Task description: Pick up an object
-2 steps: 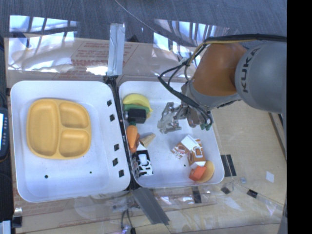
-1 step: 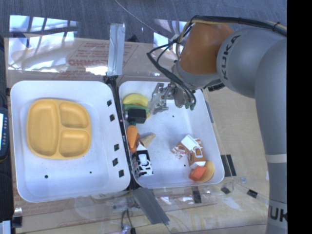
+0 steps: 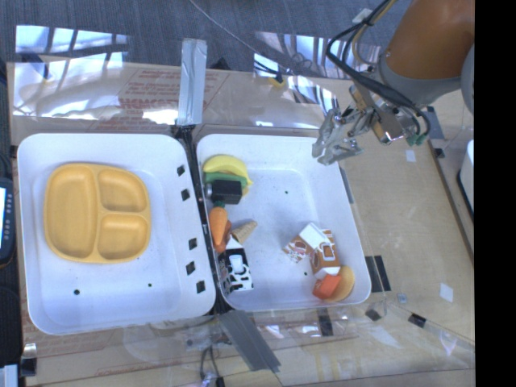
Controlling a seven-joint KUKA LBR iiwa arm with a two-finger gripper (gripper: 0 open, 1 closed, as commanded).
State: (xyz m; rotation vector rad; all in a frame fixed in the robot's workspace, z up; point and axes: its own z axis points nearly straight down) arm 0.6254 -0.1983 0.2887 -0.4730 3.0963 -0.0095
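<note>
My gripper (image 3: 332,145) hangs over the far right corner of the right bin (image 3: 282,188), with nothing between its fingers. In that bin, along the left wall, lie a yellow banana (image 3: 226,167), a dark block (image 3: 226,190), an orange carrot (image 3: 218,226), a tan wedge (image 3: 244,230) and a black-and-white box (image 3: 236,272). Toward the near right corner sit a white and brown carton (image 3: 314,245) and an orange-red round piece (image 3: 334,284). All of these lie well below and left of the gripper.
The left bin (image 3: 48,297) holds a yellow divided plate (image 3: 97,212). A grey tape strip (image 3: 190,83) runs along the cardboard behind the bins. Cables (image 3: 363,35) loop above the wrist at the top right.
</note>
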